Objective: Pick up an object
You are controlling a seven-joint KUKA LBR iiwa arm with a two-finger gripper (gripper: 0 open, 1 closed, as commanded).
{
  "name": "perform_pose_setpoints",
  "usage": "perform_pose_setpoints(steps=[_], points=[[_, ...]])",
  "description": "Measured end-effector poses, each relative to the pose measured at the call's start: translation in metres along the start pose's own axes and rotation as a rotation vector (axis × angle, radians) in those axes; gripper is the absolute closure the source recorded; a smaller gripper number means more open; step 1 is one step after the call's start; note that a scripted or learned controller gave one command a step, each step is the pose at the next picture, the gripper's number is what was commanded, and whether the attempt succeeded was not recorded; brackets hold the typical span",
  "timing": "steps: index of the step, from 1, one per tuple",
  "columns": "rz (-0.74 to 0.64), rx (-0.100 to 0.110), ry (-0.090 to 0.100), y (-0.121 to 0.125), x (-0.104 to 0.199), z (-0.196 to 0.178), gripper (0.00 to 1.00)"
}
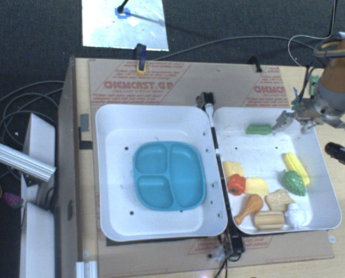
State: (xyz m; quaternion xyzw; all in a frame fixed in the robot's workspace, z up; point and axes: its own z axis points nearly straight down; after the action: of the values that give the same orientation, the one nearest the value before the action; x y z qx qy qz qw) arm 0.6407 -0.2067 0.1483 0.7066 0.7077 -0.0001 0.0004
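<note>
Our claw (292,119) hovers at about two o'clock over the right-hand shallow white bin (329,172), fingers spread wide with nothing between them, we judge to straddle the flat green block (258,130) lying just at its nine o'clock. Toy food crowds five o'clock, where overlapping pieces are hard to separate.

I see a blue divided tray (169,175) in the middle of the left bin (111,155) — printed cardboard (160,80) lies beneath it, with a yellow clamp (141,59) at the far edge.
</note>
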Motion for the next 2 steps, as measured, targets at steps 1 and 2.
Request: perform_pose_setpoints(steps=[1,2], points=[[0.0,-0.002,-0.001,-0.057,0.0,-0.018,0.0],[0.0,-0.001,0.0,-0.076,0.0,0.064,0.0]])
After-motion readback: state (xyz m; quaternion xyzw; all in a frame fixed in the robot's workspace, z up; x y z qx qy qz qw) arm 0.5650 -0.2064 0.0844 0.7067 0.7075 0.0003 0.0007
